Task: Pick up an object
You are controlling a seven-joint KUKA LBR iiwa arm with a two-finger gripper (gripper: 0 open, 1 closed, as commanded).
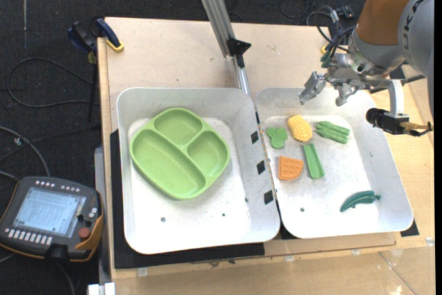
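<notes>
My gripper [326, 92] hangs over the back edge of the right bin [387, 169], its fingers spread open with nothing between them. Below and to its left in that bin lie a yellow corn cob [300, 128], a small green leafy piece [277, 137] and a green ridged pod [333, 131]. Closer to the front are an orange waffle-like piece [291, 168], a long green cucumber [313, 160] and a dark green pepper [359, 200]. The corn is the nearest item to the gripper, a short way in front of it.
The left bin [138, 217] holds a green divided plate [181, 152]. A slanted metal pole [217, 3] ends at the bins' shared back edge. A teach pendant [48, 217] lies off the bench at the front left, and a blue-and-yellow clamp [97, 34] sits at the bench's back left corner.
</notes>
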